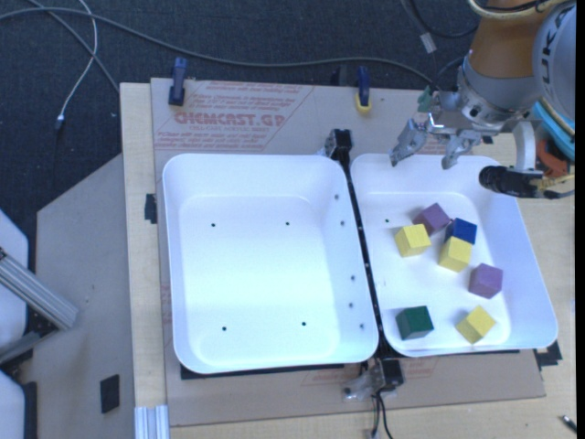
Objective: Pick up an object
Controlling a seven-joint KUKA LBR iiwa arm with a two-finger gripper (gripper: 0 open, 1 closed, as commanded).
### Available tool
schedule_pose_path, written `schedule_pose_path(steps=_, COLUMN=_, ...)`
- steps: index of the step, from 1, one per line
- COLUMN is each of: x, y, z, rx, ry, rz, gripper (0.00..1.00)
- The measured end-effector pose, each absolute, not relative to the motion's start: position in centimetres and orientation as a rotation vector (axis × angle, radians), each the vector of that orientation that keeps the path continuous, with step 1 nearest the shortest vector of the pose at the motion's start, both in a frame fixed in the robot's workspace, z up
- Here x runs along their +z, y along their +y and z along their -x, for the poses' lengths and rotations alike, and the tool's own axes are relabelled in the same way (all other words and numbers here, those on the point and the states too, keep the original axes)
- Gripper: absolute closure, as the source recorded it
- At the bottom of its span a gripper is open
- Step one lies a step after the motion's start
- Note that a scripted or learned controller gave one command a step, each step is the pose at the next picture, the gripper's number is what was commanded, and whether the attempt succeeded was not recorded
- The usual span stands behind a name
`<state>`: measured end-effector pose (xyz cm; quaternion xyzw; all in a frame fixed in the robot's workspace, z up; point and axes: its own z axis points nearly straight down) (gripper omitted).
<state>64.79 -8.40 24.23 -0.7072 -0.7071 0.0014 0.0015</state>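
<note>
Gripper (425, 157), fingers spread and empty, hovers above the right bin (521, 332)'s far rim; approach step, blocks (445, 236) below require descent.

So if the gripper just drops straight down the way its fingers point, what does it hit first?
Probably bare floor at the back of the right bin. The gripper hangs open above its far rim, short of the purple block; depth is hard to judge.

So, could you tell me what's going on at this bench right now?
The arm's gripper hangs open above the far rim of the right bin, with nothing between its fingers. Seven blocks lie in that bin: three yellow, two purple, one blue block and one green block. None has been picked up yet.
</note>
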Motion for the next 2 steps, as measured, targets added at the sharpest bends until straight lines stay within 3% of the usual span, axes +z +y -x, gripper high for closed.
schedule_pose_path(steps=1, x=24.5, y=-8.4, z=-64.9, rx=0.000, ry=-2.222, rz=2.221, gripper=0.00)
schedule_pose_path(steps=2, x=18.5, y=-7.6, z=-64.7, rx=0.005, ry=-2.219, rz=2.218, gripper=0.00)
